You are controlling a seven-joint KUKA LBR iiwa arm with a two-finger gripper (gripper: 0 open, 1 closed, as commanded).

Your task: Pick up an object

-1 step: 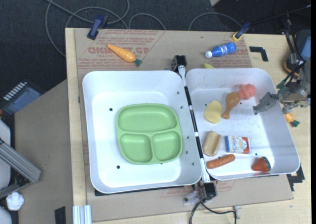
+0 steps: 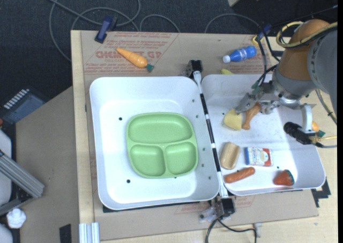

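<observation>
The gripper (image 2: 256, 105) is seen low over the far part of the right bin (image 2: 300, 180), reached in from the right by the grey arm (image 2: 313, 65). Whether its fingers are parted or closed cannot be told, and nothing is seen held. A brown stick-shaped item (image 2: 248, 118) lies just below the gripper, touching a pale yellow wedge (image 2: 232, 121) on its left. Nearer in the same bin are found a bread roll (image 2: 230, 155), a small blue and red packet (image 2: 259, 156), a sausage (image 2: 239, 175) and a red strawberry-like piece (image 2: 284, 178). A green divided plate (image 2: 161, 144) is set in the left bin (image 2: 107, 108). On the bench beyond the bins, a toy carrot (image 2: 133, 57) and a blue bottle (image 2: 240, 54) are noted.
</observation>
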